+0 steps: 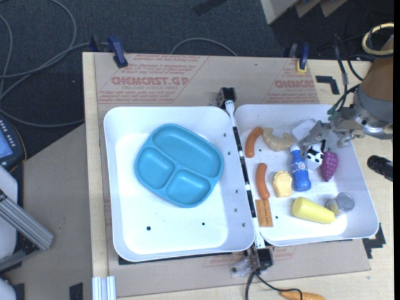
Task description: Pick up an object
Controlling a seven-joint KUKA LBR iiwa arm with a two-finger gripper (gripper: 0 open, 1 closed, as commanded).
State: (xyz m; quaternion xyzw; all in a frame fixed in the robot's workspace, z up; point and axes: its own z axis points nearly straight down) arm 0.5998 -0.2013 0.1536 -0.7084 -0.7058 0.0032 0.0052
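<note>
From above, the hand (310, 141) hangs over the right bin (356, 227), just above the blue bottle (299, 171); its fingers blur into the clutter, so I cannot tell their spread. Beside the bottle lie a purple grape bunch (329, 165), a small black-and-white item, hard to identify, and a yellow block (312, 210). A blue divided plate (179, 164) sits in the left bin (125, 230).

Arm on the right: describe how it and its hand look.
The arm is grey and rounded, with an orange band above the wrist. A metallic silver collar sits under the grey section. The hand is a small grey metal piece with thin fingers, and dark cables run beside the arm. No markings are legible.
</note>
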